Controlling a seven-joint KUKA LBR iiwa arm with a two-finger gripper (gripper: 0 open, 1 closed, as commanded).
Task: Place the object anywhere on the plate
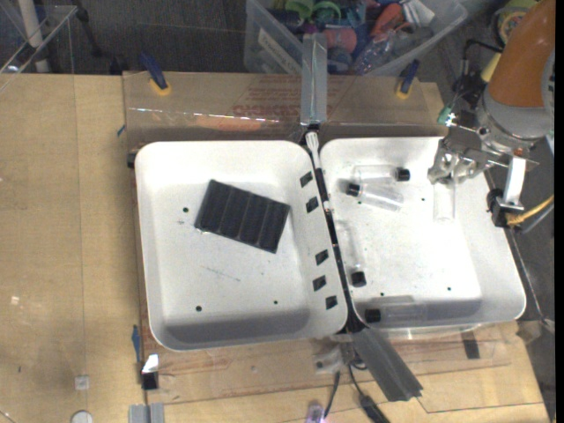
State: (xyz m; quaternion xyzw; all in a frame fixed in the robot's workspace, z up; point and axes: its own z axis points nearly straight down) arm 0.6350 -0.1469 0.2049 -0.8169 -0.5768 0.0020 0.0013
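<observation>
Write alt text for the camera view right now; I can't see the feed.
The gripper hangs over the right bin near its far right side, beside clear vials with black caps lying in that bin. A dark ridged rectangular plate lies in the left bin.

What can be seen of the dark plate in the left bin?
The plate is a flat, dark grey or black rectangle crossed by faint lines that split it into strips. It lies flat on the floor of the left bin, a little above the middle and turned slightly askew. It looks matte. Nothing rests on it or touches it.
</observation>
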